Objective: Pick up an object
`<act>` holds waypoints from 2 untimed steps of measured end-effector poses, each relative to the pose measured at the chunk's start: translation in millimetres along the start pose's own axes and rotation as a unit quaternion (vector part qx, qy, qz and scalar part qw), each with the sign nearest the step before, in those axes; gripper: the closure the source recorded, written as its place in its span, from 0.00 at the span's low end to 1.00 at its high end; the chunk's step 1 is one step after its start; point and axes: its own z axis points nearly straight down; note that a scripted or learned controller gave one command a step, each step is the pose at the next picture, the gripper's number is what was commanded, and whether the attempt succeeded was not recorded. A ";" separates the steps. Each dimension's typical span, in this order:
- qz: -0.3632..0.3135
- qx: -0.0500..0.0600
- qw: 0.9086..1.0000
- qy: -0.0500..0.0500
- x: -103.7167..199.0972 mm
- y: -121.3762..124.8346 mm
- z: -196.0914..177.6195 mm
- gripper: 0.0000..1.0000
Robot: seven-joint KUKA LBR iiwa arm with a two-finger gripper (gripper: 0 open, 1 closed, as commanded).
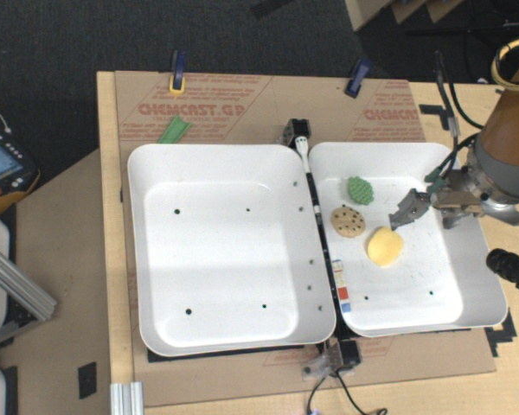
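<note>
White right bin (467,305): jaws (406,212) just above yellow lemon (385,248).

One camera looks down on the bench (242,102) from above at a slant, far enough back to take in both white bins whole. The left bin (156,258) sits near the middle of the view and the right bin (441,292) toward its right side. The arm (506,145) comes in from the right edge. Dark floor (112,15) runs along the top.

"CHEMCAST GP" — seemingly — on board (199,102)
</note>
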 end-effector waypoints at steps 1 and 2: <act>0.006 -0.005 1.000 -0.005 -124.3 -23.9 -75.1 0.00; 0.000 -0.003 1.000 -0.002 -116.1 -21.2 -81.0 1.00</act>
